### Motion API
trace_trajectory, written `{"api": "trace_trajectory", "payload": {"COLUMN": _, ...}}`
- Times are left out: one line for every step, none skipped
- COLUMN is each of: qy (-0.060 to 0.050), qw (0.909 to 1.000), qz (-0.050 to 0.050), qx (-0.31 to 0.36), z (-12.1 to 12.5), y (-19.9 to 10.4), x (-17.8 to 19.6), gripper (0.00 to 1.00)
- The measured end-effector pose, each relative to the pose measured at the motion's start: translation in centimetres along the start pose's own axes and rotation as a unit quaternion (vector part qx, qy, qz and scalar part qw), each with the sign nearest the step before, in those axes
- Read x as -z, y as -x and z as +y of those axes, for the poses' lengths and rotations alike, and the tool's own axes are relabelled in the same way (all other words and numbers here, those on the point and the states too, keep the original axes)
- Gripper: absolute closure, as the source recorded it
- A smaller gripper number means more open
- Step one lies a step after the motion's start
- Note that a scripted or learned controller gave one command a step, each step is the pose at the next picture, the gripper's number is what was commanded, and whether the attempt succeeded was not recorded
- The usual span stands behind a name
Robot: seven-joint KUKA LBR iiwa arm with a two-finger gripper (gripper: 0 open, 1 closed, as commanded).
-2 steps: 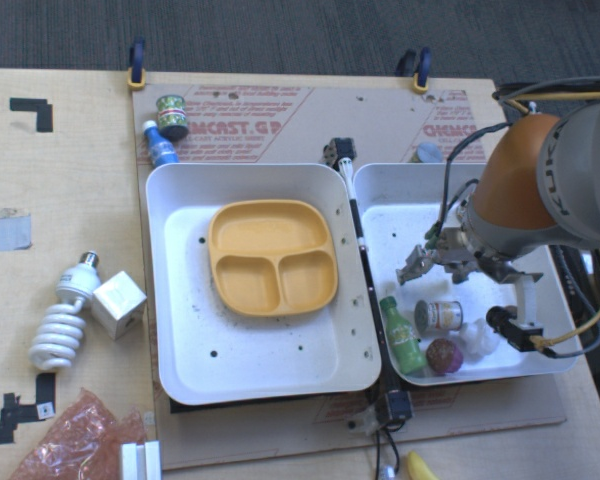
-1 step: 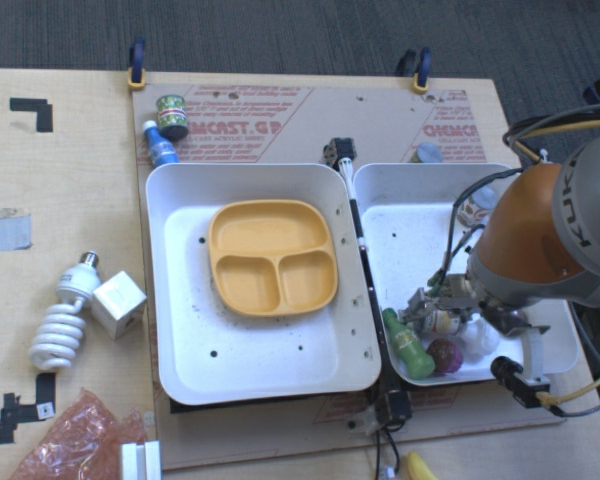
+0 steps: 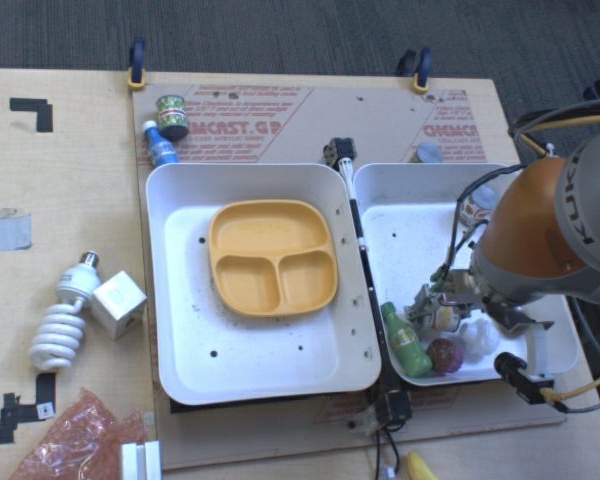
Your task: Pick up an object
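While you look down on the bench (image 3: 70, 178), the arm (image 3: 540, 233) reaches in from the right and bends over the right bin (image 3: 400, 193). Its claw (image 3: 442, 308) sits low in that bin's near half, and you cannot tell whether it is wide, narrow, or holding anything. Just left of the claw lies a green bottle (image 3: 404, 340), slanted toward the near corner. A dark red ball (image 3: 444, 355) rests beside the bottle's near end, and a white lump (image 3: 478, 336) lies right of the ball. All three are close together under the wrist. The left bin (image 3: 180, 298) holds a yellow tray (image 3: 273, 256) with three sections. On the bench to the left you see a bulb (image 3: 62, 318) touching a white cube (image 3: 119, 303). Red mesh (image 3: 75, 438) lies near them.
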State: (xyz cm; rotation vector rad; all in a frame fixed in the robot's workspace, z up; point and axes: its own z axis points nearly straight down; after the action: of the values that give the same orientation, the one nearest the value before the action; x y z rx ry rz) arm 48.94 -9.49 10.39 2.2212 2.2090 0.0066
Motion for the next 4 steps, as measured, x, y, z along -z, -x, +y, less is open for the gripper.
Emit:
{"api": "trace_trajectory", "payload": {"qy": -0.004, "qw": 1.0000, "qz": 0.001, "qx": 0.003, "z": -1.0, "y": -6.3, "x": 8.9, "gripper": 1.00}}
{"api": "trace_trajectory", "payload": {"qy": -0.004, "qw": 1.0000, "qz": 0.001, "qx": 0.004, "z": 3.2, "y": -6.1, "x": 8.8, "gripper": 1.00}}
{"api": "trace_trajectory", "payload": {"qy": -0.004, "qw": 1.0000, "qz": 0.001, "qx": 0.004, "z": 6.0, "y": -9.2, "x": 14.6, "gripper": 1.00}}
{"api": "trace_trajectory", "payload": {"qy": -0.005, "qw": 1.0000, "qz": 0.001, "qx": 0.004, "z": 8.9, "y": -16.4, "x": 17.7, "gripper": 1.00}}
